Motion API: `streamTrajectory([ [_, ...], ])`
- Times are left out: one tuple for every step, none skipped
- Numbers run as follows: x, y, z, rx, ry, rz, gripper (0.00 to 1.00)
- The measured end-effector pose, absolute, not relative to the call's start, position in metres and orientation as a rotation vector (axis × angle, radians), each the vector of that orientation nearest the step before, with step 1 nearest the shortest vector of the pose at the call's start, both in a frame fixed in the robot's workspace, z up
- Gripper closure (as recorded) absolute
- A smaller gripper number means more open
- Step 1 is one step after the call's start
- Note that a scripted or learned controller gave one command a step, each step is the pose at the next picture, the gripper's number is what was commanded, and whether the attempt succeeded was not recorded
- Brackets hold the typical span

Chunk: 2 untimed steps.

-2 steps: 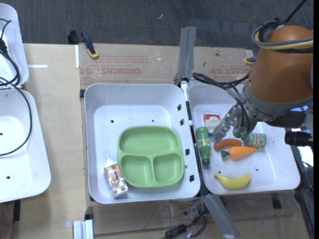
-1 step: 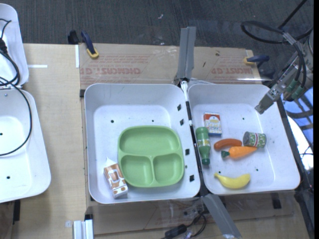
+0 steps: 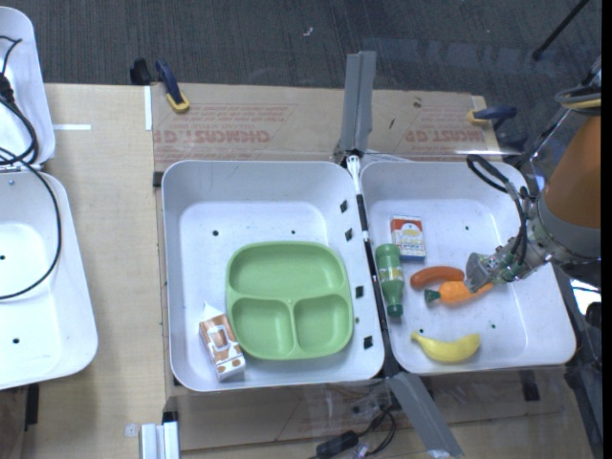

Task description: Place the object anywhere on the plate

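Two white bins sit side by side – your gripper (image 3: 486, 273) is low in the right bin (image 3: 545, 347), at the carrot (image 3: 457, 293); whether it's closed I cannot tell. Lift only once gripped, then cross to the green plate (image 3: 289, 299)

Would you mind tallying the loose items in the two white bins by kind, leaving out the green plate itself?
Small cartons: 2, one by the plate in the left bin, one in the right bin
Green bottle: 1
Sausage: 1
Carrot: 1, at the gripper
Banana: 1
Total: 6
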<state>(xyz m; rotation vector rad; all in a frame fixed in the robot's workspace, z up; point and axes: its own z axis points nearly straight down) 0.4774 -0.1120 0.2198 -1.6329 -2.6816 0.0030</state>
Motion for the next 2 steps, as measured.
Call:
streamTrajectory([
  [0.478, -0.126, 0.197, -1.483, -2.767, 0.001, 1.0],
  [0.478, -0.032, 0.22, -1.354, -2.836, 0.001, 1.0],
])
